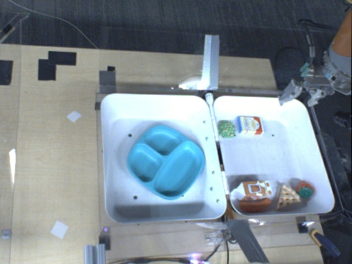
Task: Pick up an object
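My gripper (301,94) hangs over the far right corner of the right bin (269,158), open, with nothing between its fingers. In that bin a green round item (226,128) and a small white carton (250,125) lie near the far left, to the gripper's left and a little nearer the front. Along the near edge sit a brown and orange package (254,196), a tan wedge-shaped piece (286,197) and a small orange and green item (305,190). A blue divided plate (165,161) lies in the left bin (115,147).
A metal post (211,62) stands behind the wall where the two bins meet. Dark cables and floor lie beyond the bench at the right. Bare wooden bench top (49,147) stretches to the left of the bins.
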Robot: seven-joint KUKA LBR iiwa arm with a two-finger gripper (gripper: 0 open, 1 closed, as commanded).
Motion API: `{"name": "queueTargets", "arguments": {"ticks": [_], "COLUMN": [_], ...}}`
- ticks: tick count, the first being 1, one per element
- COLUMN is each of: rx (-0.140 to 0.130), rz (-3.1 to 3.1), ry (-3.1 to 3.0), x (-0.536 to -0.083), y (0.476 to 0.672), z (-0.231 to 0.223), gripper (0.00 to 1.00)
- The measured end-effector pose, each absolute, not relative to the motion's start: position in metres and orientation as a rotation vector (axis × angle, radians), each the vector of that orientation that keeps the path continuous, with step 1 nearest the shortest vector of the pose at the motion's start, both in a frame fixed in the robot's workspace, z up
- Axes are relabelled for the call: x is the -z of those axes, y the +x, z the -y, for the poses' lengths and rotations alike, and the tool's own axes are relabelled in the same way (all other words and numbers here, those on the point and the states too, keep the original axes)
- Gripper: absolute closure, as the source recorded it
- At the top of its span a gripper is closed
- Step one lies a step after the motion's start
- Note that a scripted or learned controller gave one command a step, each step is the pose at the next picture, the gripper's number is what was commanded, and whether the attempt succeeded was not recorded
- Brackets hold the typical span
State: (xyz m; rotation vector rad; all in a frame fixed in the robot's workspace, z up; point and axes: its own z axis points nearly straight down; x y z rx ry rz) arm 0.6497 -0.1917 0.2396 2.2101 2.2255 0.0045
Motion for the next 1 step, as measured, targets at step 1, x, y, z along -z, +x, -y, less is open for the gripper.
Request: {"name": "queueTargets", "arguments": {"ticks": [1], "rx": [-0.003], "rz": [-1.994], "ry": [2.423], "x": [-0.1515], "y": [0.6521], "z": [0.1707], "gripper": [0.00]}}
